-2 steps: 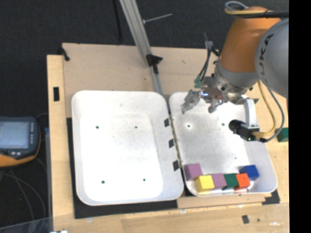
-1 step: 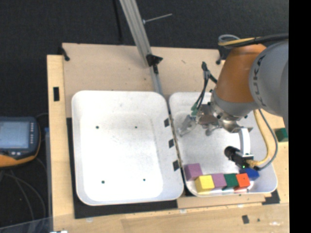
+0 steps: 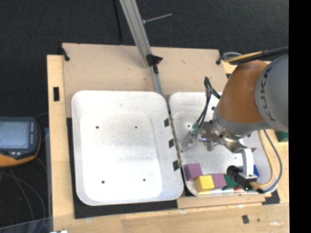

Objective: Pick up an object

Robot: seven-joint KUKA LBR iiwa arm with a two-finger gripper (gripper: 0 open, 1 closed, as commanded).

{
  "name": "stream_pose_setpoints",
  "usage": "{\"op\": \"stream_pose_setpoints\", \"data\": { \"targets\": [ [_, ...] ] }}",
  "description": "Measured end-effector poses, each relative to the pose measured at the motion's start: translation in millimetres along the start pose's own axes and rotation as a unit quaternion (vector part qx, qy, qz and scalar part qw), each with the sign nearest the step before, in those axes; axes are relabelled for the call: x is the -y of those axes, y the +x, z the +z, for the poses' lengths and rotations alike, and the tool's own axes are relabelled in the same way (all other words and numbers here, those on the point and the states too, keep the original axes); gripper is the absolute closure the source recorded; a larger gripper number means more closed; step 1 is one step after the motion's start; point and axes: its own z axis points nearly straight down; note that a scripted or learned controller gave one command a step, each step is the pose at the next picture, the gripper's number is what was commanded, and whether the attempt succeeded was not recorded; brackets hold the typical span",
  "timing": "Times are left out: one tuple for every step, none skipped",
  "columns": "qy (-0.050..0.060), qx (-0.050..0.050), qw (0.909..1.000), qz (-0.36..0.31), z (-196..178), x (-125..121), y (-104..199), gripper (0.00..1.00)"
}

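My gripper [image 3: 188,140] hangs low over the left part of the right bin [image 3: 181,103], close to the wall shared with the left bin. The grey arm with its orange band [image 3: 243,98] covers much of that bin. Along the bin's near edge lie a purple block [image 3: 193,170], a yellow block [image 3: 204,183] and a mauve block [image 3: 219,180], side by side. A green piece [image 3: 229,180] and a small red piece [image 3: 238,190] lie just right of them. Something blue [image 3: 255,171] shows at the bin's right side. Nothing shows in the gripper.
The left bin [image 3: 121,144] lies beside the right one, with black clips [image 3: 171,142] on the shared wall. An aluminium pole [image 3: 138,30] slants up from the back of the bench. A handheld screen [image 3: 17,136] sits off the bench at the left.
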Motion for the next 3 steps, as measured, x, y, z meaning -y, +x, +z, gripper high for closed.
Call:
{"op": "stream_pose_setpoints", "data": {
  "targets": [
    [-0.004, 0.002, 1.0, 0.0, 100, -68, -44, 0.0],
    [-0.006, 0.001, 1.0, -0.004, -28, -92, -30, 0.0],
    [0.001, 0.002, 1.0, 0.0, 53, -121, -77, 0.0]
  ]
}}
